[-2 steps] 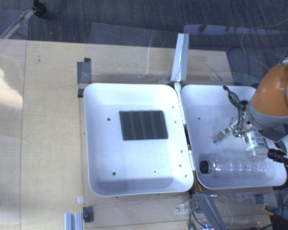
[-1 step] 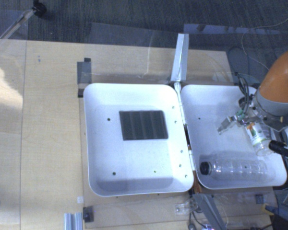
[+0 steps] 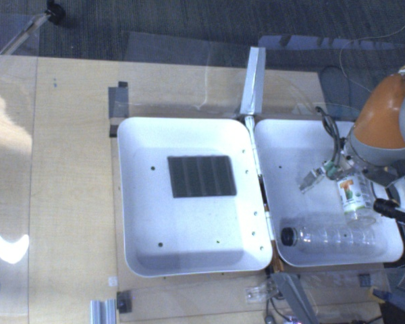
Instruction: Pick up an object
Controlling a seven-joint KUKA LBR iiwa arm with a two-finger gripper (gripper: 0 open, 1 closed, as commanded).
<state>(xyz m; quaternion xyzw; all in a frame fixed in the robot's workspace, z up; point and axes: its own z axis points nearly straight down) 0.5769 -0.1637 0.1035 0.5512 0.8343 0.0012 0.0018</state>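
Observation:
My gripper (image 3: 318, 177) hangs over the middle of the right bin (image 3: 283, 147), below the arm's orange band (image 3: 385, 117). A small clear bottle (image 3: 352, 196) with a white, orange and green label stands or leans just right of the gripper, under the wrist. I cannot tell whether the gripper touches it. A larger clear plastic bottle (image 3: 334, 236) with a black cap lies on its side along the right bin's front wall, cap to the left. A dark grey ribbed rectangular pad (image 3: 202, 176) lies flat in the middle of the left bin (image 3: 142, 201).
The two white bins meet at a central divider (image 3: 258, 181), with a metal bracket (image 3: 252, 79) rising behind it. Cables (image 3: 331, 130) trail from the arm over the right bin's back. The wooden bench (image 3: 54, 181) stretches to the left.

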